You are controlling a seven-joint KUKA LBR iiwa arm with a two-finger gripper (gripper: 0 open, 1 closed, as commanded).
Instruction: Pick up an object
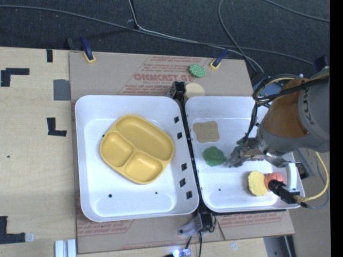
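Observation:
In the right bin (225, 199) lie a tan flat square (206, 131), a green lump (214, 156), a yellow piece (256, 183) and a pink-red piece (275, 178) at its right side. My gripper (236, 159) hangs low over the right bin, just right of the green lump and left of the yellow piece. Nothing shows between its tips. The grey arm with its orange band (286, 119) reaches in from the right above it.
The left bin (91, 197) holds a yellow three-part plate (136, 148). A black divider (185, 143) runs between the bins. A green dotted disc (197, 70) and a tan disc (195, 89) lie on the cardboard behind the bins. Cables cross the dark floor at the back.

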